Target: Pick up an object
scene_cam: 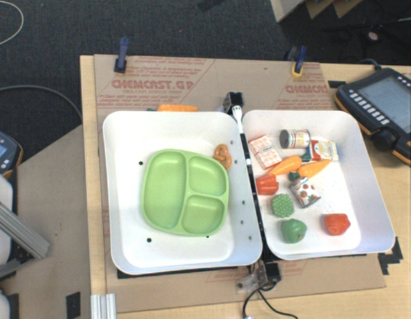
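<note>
The right bin (365, 178) holds several toy foods: a small can (295, 139), a white carton (323, 150), a pink-and-white pack (265, 152), two carrots (300, 167), a red pepper (266, 184), a small patterned box (304, 192), a green bumpy ball (282, 205), a green apple (293, 230) and a red tomato (336, 224). The left bin (122, 178) holds a green three-part plate (185, 192) and a small brown pastry (223, 155) at the plate's upper right.
An orange piece (177, 108) lies on the board just behind the left bin. A teach pendant (380, 108) sits at the right of the bench. Clamps (121, 54) hold the board's far edge.
</note>
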Tool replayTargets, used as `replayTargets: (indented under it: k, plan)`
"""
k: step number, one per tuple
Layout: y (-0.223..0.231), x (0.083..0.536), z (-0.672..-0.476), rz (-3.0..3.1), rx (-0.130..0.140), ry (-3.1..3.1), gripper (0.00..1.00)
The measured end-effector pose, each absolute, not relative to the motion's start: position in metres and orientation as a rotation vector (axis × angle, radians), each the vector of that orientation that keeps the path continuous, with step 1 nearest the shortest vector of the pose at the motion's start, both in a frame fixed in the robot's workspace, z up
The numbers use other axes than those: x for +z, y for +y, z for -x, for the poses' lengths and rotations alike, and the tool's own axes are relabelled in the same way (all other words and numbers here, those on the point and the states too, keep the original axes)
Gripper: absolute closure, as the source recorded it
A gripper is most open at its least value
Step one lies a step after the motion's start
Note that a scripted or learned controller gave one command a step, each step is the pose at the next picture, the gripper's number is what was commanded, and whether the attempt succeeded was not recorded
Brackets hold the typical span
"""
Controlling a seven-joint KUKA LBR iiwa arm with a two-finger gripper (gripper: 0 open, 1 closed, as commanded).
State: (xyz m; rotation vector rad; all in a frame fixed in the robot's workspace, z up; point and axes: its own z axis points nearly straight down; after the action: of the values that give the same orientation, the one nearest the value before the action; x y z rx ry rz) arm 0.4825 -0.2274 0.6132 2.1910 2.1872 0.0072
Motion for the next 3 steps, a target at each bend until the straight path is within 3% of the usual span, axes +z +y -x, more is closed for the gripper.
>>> replayTargets:
  k: [3]
  plan:
    - [-0.229, 0.647, -0.483, -2.18, 0.011, 2.171, 1.0]
